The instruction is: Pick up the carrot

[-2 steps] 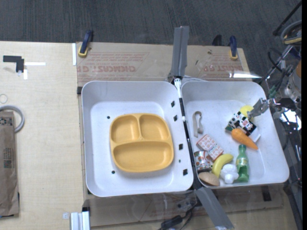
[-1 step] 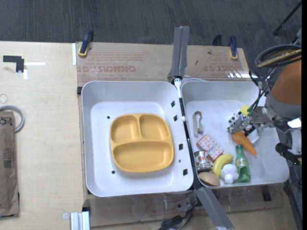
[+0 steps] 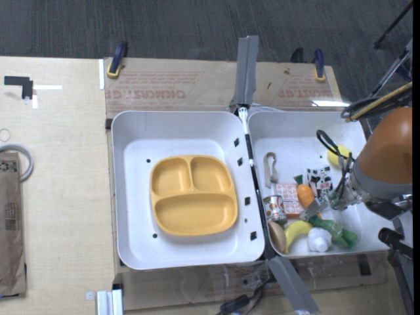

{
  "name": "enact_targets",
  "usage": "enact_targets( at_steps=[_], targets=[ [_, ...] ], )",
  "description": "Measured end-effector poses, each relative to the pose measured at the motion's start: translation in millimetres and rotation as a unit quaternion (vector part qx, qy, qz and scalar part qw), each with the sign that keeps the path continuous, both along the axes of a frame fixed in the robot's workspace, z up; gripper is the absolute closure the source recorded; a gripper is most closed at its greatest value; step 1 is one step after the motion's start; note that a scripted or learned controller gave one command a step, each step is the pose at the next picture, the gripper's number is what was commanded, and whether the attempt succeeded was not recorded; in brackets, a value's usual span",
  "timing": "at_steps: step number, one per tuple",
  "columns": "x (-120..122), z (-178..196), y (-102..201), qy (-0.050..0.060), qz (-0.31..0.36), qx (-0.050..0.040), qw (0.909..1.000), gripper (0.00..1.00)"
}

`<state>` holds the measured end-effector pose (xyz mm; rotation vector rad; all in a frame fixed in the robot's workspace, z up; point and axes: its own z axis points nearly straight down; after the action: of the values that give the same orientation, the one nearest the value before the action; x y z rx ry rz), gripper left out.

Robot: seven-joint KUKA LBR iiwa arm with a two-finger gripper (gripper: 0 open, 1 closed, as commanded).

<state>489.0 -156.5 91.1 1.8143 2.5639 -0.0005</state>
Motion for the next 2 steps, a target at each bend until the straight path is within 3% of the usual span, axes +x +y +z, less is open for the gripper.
enact_targets(
  at_steps=[1,2],
  targets=[
    [46.9,-0.2,38.2,0.002,0.111,-0.0036,0.9938,0.0],
    [47.4,6.7,39.1,0.002,0.109,-0.0018,0.994,1.0]
  ],
)
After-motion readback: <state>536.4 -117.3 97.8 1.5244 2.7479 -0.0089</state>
